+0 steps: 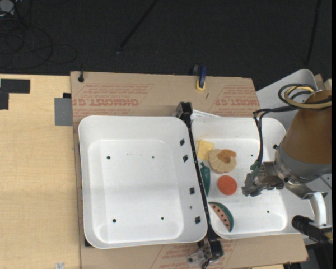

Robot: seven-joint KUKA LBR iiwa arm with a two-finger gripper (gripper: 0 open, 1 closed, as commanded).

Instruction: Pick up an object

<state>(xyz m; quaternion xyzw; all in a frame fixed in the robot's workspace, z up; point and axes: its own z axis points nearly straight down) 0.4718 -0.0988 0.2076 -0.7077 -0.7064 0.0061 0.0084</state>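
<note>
Objects for picking lie in the right bin (271,217), clustered along its left side: a yellow wedge (205,148), a round tan piece with ridged edges (222,160) just beside it, a smooth red ball (227,185) below, a green pepper-like shape (205,179) against the dividing wall, and a watermelon slice (223,216) near the lower left corner. You see the gripper (256,184) hovering low over the bin's middle, just right of the red ball and apart from it; whether it is released or clenched cannot be told, since its dark metal parts blur together. Open white floor remains to the gripper's right and below it, up to the bin's rounded rim. The arm (308,139) enters from the right, its brownish-orange band covering the bin's right edge, and it is cut off by the frame. A black cable (260,133) loops across the upper part of this bin. The left bin (134,181) shows smooth white plastic with small dark dots. Both bins rest on a cardboard sheet (134,97) printed with red lettering, laid on the pale wood-grain bench (28,178). A black clamp (185,110) joins the bins at the top.
</note>
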